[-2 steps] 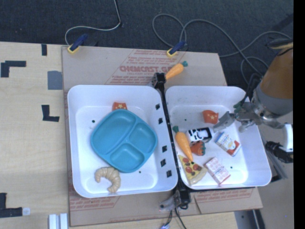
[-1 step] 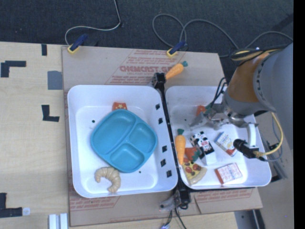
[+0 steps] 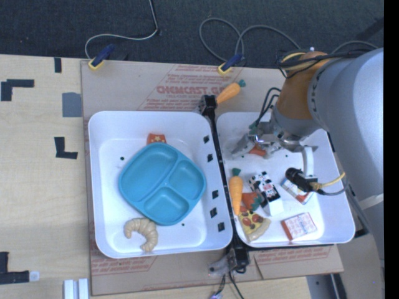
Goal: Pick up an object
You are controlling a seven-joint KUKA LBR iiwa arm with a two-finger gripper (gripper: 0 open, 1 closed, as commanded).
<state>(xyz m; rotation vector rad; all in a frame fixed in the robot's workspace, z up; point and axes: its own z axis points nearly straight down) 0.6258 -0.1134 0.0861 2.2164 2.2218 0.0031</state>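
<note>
Glossy white plastic bins, smooth blue plastic plate, matt cardboard sheet, pale wood bench

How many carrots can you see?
2. One carrot lies on the cardboard outside the bins, just above the divider between them. The other carrot lies in the right bin near its left wall. The arm may hide more.
</note>
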